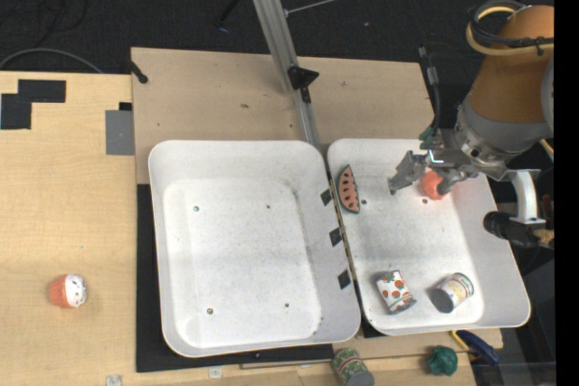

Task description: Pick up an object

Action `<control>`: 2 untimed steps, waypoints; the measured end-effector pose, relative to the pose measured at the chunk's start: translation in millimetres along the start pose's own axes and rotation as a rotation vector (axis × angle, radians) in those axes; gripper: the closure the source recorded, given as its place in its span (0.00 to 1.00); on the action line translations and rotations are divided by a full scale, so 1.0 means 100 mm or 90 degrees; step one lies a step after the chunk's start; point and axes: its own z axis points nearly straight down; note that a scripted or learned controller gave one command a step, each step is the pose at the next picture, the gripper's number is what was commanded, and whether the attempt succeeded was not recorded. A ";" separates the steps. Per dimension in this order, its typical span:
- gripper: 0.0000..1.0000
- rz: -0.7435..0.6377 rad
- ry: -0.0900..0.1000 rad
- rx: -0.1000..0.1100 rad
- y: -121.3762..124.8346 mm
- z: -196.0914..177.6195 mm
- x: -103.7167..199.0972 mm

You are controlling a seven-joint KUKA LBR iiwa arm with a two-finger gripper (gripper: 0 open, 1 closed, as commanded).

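The gripper (425,174) hung over the right bin (493,307), fingers spread, one dark finger reaching left and a small orange ball (433,185) just beside it, not visibly pinched; the ball could roll off if the fingers closed off-centre, being round and on a smooth floor. In that bin there lay one ball, one watermelon slice (348,190) by the left wall, one spotted can (394,291) and one tin (451,292); the left bin (172,160) sat alongside; two bins in all.

the gripper (422,173) partly covers an orange object (433,185); at six o'clock, a green object (442,361) is too blurred to identify.
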 end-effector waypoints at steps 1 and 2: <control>0.00 0.001 -0.001 -0.003 0.01 -0.03 -0.01; 0.00 0.001 -0.001 0.000 0.07 0.47 -0.04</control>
